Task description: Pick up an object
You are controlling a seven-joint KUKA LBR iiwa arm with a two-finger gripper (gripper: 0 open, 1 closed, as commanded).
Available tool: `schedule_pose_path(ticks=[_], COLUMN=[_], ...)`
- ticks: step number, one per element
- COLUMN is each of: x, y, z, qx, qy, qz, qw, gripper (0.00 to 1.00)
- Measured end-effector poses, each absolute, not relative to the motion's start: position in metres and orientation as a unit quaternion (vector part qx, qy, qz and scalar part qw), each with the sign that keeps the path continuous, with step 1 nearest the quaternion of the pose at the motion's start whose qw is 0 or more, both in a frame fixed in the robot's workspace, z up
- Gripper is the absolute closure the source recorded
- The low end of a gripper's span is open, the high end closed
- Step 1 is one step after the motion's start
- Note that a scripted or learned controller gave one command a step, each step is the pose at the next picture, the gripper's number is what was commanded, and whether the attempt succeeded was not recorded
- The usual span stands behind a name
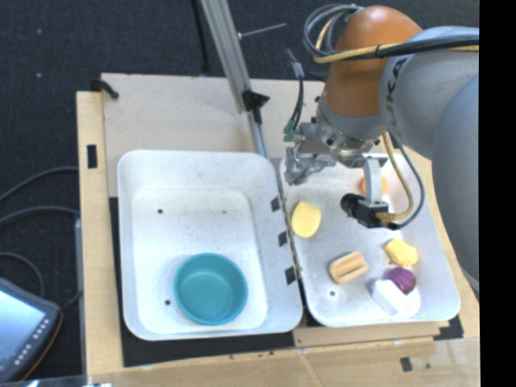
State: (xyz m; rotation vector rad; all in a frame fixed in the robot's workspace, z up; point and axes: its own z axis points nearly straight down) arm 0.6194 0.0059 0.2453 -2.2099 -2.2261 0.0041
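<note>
Hovering above the right white bin, two-finger metal gripper, finger state impossible to tell, near round yellow piece.

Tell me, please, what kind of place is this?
Probably a robotics lab's grasping test bench: a grey arm over two white bins, toy food like a yellow lemon, and a metal camera post.

Both bins look like matt white plastic, faintly speckled. The teal bowl in the left one is smooth, slightly glossy plastic. The arm's orange band shines; its grey shell is satin. The bench looks like pale matt board, perhaps wood. The far strut is brushed metal.
</note>
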Motion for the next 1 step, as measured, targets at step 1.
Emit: schedule_pose_path(ticks=[1], x=[0.6288], y=[0.0650], z=[0.2513], qx=[-0.704], qy=[-0.710], qz=[-0.0012], qw=[0.000], gripper=[1.00])
